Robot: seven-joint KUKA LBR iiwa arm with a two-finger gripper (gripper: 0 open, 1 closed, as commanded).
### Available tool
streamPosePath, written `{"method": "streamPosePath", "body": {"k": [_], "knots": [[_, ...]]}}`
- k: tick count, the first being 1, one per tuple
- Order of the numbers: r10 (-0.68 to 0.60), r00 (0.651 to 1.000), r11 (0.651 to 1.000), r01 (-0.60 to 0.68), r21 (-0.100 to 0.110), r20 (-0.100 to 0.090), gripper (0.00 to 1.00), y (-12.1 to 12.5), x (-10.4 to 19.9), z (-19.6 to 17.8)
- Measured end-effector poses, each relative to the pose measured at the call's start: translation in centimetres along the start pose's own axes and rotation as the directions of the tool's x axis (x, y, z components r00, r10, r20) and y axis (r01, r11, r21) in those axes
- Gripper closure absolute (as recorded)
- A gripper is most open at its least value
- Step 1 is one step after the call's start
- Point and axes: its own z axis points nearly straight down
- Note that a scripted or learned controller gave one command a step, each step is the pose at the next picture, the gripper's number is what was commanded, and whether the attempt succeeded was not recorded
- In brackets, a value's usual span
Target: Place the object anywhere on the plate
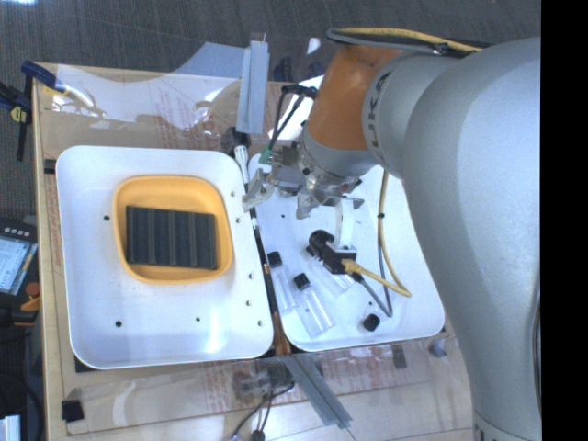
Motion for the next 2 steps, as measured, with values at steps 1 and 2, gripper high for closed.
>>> {"method": "streamPosePath", "body": {"k": [1,2], "knots": [[0.041,0.999,0.999,-0.041,-0.002,0.001,0.00,-4.2,6.1,-3.5],[-0.332,0.943,0.943,0.332,0.001,0.001,0.00,-2.0,8.5,-0.2]]}}
